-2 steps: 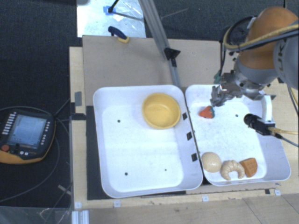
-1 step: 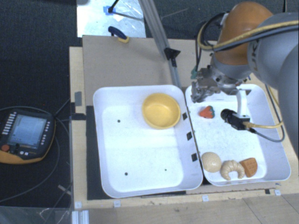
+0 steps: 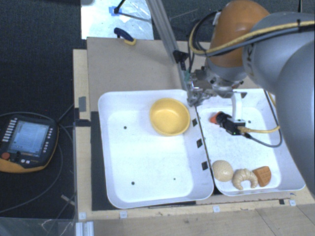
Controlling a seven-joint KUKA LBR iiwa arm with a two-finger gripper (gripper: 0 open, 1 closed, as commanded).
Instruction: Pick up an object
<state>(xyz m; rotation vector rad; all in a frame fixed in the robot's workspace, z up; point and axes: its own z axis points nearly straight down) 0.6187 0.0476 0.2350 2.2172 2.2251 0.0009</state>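
Note:
A yellow bowl (image 3: 170, 116) sits upright in the left bin (image 3: 142, 181), near its back right corner. My gripper (image 3: 195, 97) hangs over the back end of the divider between the two bins, just right of the bowl. In the right bin (image 3: 275, 156) a cream round piece (image 3: 222, 170), a pale croissant shape (image 3: 244, 178) and an orange-brown wedge (image 3: 262, 175) lie in a row along the front edge. A small red-orange item (image 3: 214, 118) lies further back, partly hidden by a black fitting on the arm.
The arm's grey body and orange band (image 3: 236, 28) cover the back right of the bench. A yellow cable (image 3: 261, 130) loops over the right bin. A teach pendant (image 3: 27, 141) rests on the floor at left. A metal rod (image 3: 162, 23) slants down toward the gripper.

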